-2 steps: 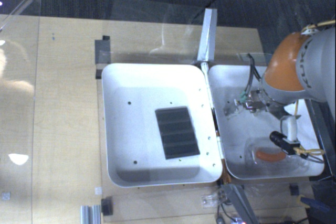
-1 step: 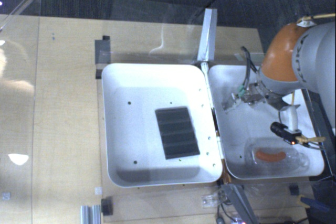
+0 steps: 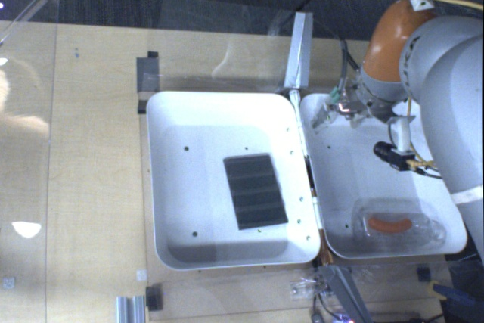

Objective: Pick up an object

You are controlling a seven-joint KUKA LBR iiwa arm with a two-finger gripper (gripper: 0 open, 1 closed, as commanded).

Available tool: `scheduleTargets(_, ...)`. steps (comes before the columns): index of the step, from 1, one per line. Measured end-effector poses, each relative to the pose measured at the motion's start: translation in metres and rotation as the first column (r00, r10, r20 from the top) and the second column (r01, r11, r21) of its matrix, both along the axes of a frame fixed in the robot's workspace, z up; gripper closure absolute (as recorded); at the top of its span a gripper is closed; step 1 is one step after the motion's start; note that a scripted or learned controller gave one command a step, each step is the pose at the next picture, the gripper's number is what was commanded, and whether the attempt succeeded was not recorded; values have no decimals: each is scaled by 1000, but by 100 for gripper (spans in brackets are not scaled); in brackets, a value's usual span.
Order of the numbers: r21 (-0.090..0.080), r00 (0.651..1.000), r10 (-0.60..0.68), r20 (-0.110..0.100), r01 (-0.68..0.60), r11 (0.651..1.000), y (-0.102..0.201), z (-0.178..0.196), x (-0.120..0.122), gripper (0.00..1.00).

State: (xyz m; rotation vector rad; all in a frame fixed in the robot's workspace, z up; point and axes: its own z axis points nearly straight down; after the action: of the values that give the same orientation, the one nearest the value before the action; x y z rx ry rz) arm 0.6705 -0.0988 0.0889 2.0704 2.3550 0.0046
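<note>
Camera view shows my gripper point(image 3: 338, 104) at the right bin's point(image 3: 336, 185) far corner; grip unreadable, nothing lifted, dark pad point(image 3: 255, 191) and clear bottle point(image 3: 397, 225) untouched.

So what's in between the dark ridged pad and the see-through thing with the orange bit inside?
In the camera view, the two bins' touching walls lie between the pad and the clear thing, plus bare white floor.
</note>
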Motion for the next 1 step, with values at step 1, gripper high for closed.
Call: scheduleTargets(1,0,998,-68,2,68,998,-45,106,-56,0)
